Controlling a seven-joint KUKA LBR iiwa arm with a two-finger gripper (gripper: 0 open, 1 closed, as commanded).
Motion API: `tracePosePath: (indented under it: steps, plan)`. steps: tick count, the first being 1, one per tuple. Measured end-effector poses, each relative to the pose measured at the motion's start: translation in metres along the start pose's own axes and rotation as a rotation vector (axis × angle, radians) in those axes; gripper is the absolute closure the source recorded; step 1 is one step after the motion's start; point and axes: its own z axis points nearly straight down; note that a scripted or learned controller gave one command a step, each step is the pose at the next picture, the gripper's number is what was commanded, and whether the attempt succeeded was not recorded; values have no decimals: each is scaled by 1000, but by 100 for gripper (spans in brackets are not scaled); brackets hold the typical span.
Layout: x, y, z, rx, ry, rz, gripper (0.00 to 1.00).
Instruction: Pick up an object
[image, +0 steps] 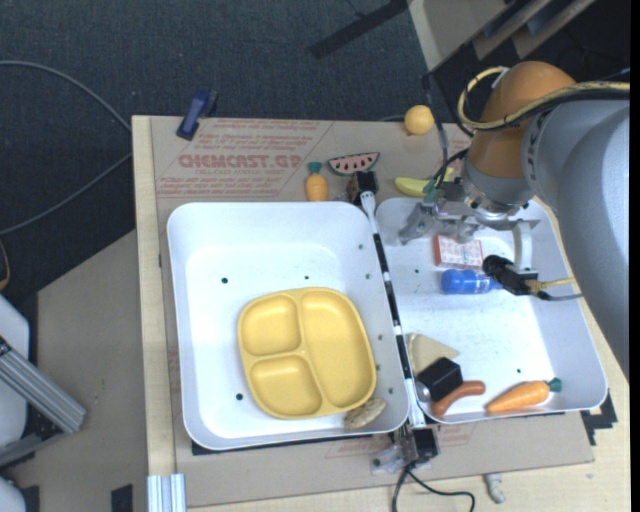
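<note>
In right bin (575, 350): carrot (518, 396), blue bottle (467, 282).

A divided plate (305, 352) lies in the left bin (200, 240); a carrot (520, 396) in the right bin (570, 340).

Robotics lab: bench (250, 150) of protective-paper-covered board on dark carpet (90, 60), loose cables (60, 80), aluminium framing (35, 390), two white bins (190, 300) holding toy food.
</note>
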Motion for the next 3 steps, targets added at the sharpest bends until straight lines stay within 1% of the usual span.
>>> tracePosePath:
  steps: [1,2,3]
  plan:
    - [-26,-15,0,1,4,-1,0]
    - [-32,-35,0,-2,3,0,0]
    - [-41,-61,-1,-3,2,0,0]
